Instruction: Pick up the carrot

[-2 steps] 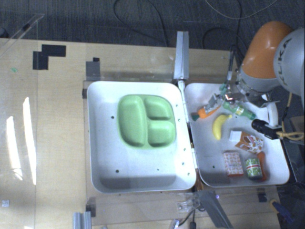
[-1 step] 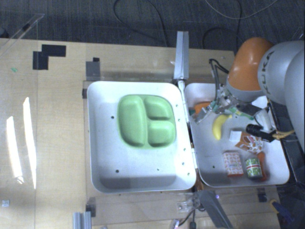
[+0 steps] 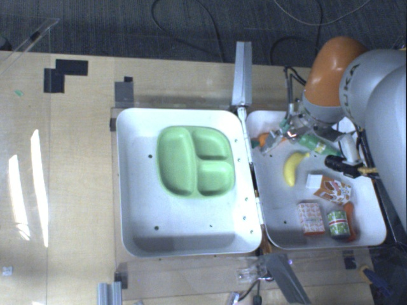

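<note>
Progress: not much to report, the carrot [image 3: 349, 210] isn't picked up yet. Pretty much the whole job is left.
Carrot: I take it to be the orange-red stick in the right bin [image 3: 280, 215], down in the near right corner, partly tucked behind a green can [image 3: 338, 223]. It's lying on the bin floor.
Gripper: the gripper [image 3: 288, 132] hangs over the far end of that same bin, well apart from the carrot, with a banana [image 3: 290, 169] and some packets between them.
Grip: honestly can't tell from here whether it's open or closed. Too much clutter and wiring around the tip, and I see nothing in it.
What's left: get across to the near corner, come down beside the can, close on the carrot, lift. My guess is the can makes it a tight spot.
Left bin: the left bin [image 3: 127, 170] holds a pale green divided tray [image 3: 194, 160].
Surface: light wood desk [image 3: 63, 202], a few black tape marks [image 3: 63, 72], glare on the left.
Room: dark carpet beyond, with loose cables [image 3: 191, 11] looping over it.
</note>
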Controlling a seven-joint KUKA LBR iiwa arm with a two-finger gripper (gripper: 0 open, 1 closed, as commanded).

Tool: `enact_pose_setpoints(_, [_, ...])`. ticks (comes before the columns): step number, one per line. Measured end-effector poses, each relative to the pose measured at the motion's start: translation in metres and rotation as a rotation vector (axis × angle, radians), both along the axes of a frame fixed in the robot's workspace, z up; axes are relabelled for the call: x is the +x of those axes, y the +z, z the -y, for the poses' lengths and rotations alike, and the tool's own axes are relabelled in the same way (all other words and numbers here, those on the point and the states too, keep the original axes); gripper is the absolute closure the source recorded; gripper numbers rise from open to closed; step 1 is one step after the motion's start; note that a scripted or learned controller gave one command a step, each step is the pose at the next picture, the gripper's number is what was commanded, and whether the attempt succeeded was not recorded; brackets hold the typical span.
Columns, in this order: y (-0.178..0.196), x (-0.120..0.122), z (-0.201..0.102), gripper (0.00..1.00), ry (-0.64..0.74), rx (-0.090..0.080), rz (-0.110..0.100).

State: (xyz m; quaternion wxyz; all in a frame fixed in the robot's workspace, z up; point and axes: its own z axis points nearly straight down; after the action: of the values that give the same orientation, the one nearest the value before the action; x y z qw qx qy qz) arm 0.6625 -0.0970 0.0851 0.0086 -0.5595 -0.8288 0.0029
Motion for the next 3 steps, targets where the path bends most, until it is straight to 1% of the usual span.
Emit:
enact_pose_setpoints(1, [0.015, 0.004, 0.003, 1.00, 0.001, -0.010, 0.020])
enact_pose_setpoints(2, [0.103, 0.009, -0.057, 1.00, 0.563, -0.002, 0.031])
enact_pose_setpoints(3, [0.103, 0.009, -0.057, 0.00, 0.562, -0.002, 0.031])
